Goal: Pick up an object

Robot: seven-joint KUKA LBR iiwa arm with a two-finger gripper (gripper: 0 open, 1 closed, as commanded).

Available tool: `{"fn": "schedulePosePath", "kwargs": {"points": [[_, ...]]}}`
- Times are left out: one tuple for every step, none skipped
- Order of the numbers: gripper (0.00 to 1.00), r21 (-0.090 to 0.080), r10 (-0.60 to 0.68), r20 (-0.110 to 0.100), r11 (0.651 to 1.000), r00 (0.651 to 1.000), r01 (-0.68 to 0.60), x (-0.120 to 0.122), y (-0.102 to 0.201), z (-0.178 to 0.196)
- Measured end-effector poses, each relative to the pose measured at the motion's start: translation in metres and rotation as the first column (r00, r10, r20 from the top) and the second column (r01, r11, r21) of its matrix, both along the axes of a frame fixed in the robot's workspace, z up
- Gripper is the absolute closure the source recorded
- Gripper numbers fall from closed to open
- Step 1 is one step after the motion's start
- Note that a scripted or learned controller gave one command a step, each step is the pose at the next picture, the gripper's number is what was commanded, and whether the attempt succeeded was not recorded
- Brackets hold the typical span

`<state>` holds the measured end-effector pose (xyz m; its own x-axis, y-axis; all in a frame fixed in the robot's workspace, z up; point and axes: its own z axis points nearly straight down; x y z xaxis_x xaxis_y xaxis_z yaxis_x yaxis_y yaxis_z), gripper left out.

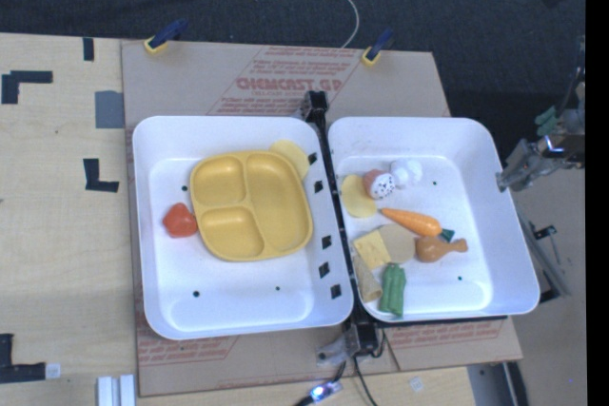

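White bins sit left of the gripper [523, 168], which hangs just past the right bin [481, 147] rim, grip unclear, with the carrot [411, 222] further left inside.

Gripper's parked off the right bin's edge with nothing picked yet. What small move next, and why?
Probably swing the gripper left over the right bin toward the carrot. The gripper sits outside the rim, and the carrot lies fairly apart from the other toys, so it looks the easier target.
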<state>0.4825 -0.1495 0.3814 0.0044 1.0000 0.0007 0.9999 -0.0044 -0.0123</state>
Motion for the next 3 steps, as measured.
{"fn": "schedulePosePath", "kwargs": {"points": [[1.00,-0.006,0.009,0.029,1.000,1.000,-0.009,0.039,0.012,0.143],[1.00,0.001,0.002,0.002,1.000,1.000,-0.002,0.000,0.005,0.048],[1.00,-0.009,-0.001,0.024,1.000,1.000,0.001,0.001,-0.073,0.156]]}}
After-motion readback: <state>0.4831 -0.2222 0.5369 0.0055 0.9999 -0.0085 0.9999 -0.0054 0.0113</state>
